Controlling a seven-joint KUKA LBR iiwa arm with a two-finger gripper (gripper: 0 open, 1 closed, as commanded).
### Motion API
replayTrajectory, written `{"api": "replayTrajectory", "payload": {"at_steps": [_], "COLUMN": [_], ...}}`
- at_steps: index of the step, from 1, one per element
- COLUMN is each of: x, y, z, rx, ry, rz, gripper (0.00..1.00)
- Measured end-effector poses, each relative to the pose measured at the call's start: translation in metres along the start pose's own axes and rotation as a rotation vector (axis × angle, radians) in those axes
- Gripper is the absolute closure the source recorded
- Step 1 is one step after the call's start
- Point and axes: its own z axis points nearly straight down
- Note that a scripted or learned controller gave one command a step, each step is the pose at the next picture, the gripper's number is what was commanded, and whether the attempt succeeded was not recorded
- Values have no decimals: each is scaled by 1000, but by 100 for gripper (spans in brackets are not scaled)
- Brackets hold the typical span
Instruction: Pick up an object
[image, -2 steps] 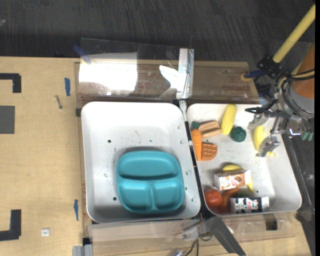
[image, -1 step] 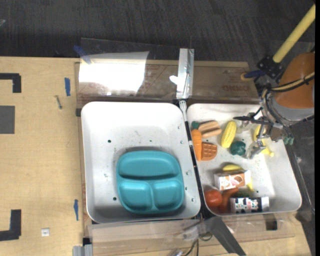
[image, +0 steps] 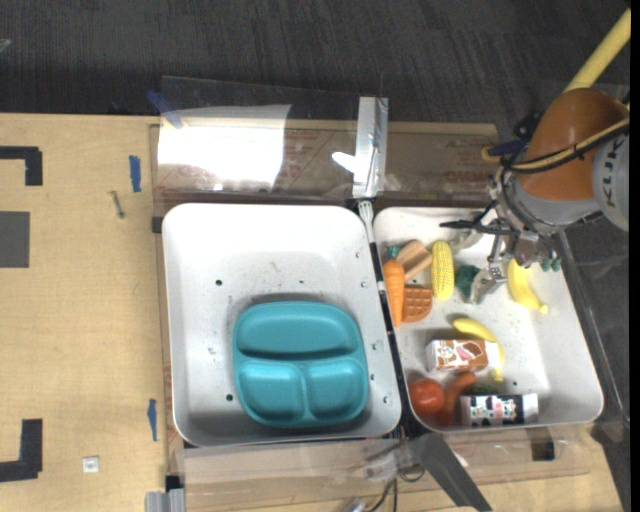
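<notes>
My tool hangs low over the upper part of the right bin, between the corn and a banana near the far right wall. I see nothing between its fingers, and from this slant I cannot tell whether they stand apart or together, so I make no claim on that.

As I judge it, the pick is not yet done. Every object lies on the bin floor: the carrot and a waffle piece by the left wall, a second banana in the middle, a small carton just below it, a tomato and a dark bottle along the near edge. Nothing is lifted.

The left bin holds a teal tray, well apart from my tool.

What is left is nearly all of it: settle on one object, most likely the corn or the nearer banana since both lie just beside my tool, close on it, and raise it clear of the bin.
</notes>
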Motion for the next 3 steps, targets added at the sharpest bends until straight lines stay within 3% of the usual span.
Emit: {"api": "replayTrajectory", "payload": {"at_steps": [1, 2, 3], "x": [-4, -22, -23], "y": [0, 51, 96], "z": [-14, -172, -160], "rx": [4, 3, -4], "ry": [-13, -15, 4], "rz": [0, -98, -133], "gripper": [100, 100, 100]}}
